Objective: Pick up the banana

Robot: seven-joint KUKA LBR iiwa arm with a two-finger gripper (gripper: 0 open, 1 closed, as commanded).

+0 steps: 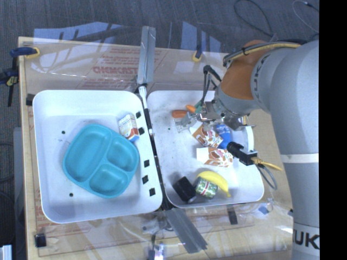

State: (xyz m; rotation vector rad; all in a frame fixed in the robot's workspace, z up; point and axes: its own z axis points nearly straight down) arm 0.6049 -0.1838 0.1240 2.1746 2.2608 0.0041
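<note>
Yellow: one banana (216, 181)

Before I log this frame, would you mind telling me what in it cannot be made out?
- Gripper: in the camera view the wrist and cables crowd it, so what it is doing stays unclear.
- Banana: its near side is covered by the green can in front.
- Patterned packets: partly under the arm, print too small to read.
- Small carton in the left bin: label too small to read.
</note>
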